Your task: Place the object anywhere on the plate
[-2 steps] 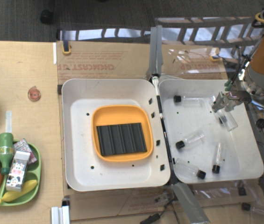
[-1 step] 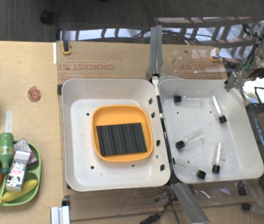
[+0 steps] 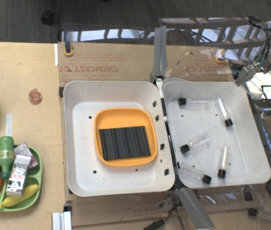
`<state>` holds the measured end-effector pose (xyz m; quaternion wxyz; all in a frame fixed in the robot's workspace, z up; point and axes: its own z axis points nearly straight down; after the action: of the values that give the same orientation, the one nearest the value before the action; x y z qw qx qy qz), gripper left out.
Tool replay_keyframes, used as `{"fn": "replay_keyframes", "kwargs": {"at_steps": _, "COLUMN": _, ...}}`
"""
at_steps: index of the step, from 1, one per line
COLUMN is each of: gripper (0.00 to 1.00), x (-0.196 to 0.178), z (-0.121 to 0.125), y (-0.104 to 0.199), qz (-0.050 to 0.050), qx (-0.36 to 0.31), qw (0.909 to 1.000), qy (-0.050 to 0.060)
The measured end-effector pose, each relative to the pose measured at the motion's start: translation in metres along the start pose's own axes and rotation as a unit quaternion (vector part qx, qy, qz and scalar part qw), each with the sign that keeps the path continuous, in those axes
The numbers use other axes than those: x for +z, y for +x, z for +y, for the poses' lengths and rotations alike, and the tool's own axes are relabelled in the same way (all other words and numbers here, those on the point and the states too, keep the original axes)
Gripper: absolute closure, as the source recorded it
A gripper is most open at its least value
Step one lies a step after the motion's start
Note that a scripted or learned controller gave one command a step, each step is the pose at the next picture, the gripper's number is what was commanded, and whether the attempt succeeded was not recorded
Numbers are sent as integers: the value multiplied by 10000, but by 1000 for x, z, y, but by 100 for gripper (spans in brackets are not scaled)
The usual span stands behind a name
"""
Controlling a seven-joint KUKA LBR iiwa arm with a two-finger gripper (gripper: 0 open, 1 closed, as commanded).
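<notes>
Desk (image 3: 20, 71) carries two white bins. Left bin (image 3: 77, 176) holds orange plate (image 3: 124, 117) with dark ribbed insert. Right bin (image 3: 250, 143) holds five scattered clear vials (image 3: 194, 143), none on plate. Claw state: cannot tell.

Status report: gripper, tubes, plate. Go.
Gripper parked past right bin's far corner, holding nothing visible. Five capped tubes loose in right bin. Orange plate in left bin, only dark ribbed insert on it. Nothing blocking.
</notes>
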<state>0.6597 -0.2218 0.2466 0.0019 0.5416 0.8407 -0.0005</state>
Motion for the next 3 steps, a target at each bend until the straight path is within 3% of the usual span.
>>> {"fn": "replay_keyframes", "kwargs": {"at_steps": 1, "gripper": 100, "x": -47, "z": 0, "y": 0, "qz": 1, "qx": -939, "qw": 9956, "qy": -4}}
{"fn": "replay_keyframes", "kwargs": {"at_steps": 2, "gripper": 100, "x": -143, "z": 1, "y": 0, "qz": 2, "qx": -1756, "qw": 9845, "qy": -3}}
{"fn": "replay_keyframes", "kwargs": {"at_steps": 3, "gripper": 0, "x": -142, "z": 1, "y": 0, "qz": 3, "qx": -1756, "qw": 9845, "qy": -3}}
